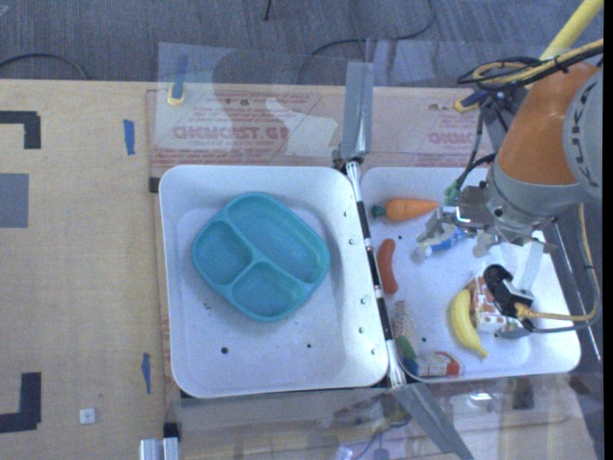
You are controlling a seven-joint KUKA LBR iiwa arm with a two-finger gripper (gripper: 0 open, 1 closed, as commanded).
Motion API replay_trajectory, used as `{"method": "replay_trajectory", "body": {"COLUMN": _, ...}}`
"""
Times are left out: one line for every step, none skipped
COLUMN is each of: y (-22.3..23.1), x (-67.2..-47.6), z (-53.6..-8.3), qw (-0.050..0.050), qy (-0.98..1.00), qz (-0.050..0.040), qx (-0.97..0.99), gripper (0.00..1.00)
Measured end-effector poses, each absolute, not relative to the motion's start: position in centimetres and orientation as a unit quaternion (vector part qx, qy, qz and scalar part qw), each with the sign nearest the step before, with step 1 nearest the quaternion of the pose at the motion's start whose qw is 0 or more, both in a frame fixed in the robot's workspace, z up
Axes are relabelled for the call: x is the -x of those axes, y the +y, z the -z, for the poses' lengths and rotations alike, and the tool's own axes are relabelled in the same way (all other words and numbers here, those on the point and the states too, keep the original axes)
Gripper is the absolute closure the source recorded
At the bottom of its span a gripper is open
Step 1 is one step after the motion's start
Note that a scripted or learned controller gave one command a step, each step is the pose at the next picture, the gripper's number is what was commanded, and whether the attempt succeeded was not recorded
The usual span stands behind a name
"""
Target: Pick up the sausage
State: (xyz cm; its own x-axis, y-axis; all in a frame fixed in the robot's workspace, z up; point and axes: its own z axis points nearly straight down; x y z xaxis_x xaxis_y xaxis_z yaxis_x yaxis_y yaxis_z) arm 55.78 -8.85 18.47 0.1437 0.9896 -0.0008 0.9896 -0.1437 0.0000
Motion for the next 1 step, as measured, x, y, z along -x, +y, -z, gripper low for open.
{"method": "replay_trajectory", "body": {"y": -9.25, "x": -51.58, "z": -10.18, "qw": -0.001, "qy": 0.675, "qz": 0.0003, "qx": -0.738, "gripper": 0.0}}
